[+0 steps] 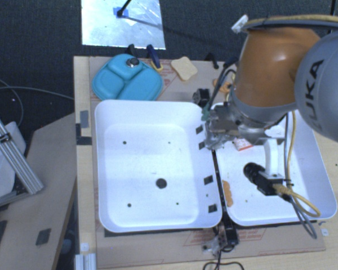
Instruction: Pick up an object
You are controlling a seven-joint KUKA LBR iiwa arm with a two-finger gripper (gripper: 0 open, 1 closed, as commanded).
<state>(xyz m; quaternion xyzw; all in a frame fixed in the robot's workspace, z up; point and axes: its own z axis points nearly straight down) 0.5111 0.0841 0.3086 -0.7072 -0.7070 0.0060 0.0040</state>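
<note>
Camera view: orange strip (228, 192) lies in right bin (321, 190), beside arm (270, 66).

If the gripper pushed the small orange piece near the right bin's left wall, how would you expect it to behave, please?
The orange piece lies flat and elongated in the right bin, so it would probably slide rather than roll. It looks small and thin, likely light. Lying close to the bin's wall, it may jam there.

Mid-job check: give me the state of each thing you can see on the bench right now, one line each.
left bin: flat on the bench, one small dark item lying in it.
right bin: under the arm, holds an orange piece near its left wall.
orange piece: lying loose, not gripped.
blue tray: resting behind the bins.
</note>
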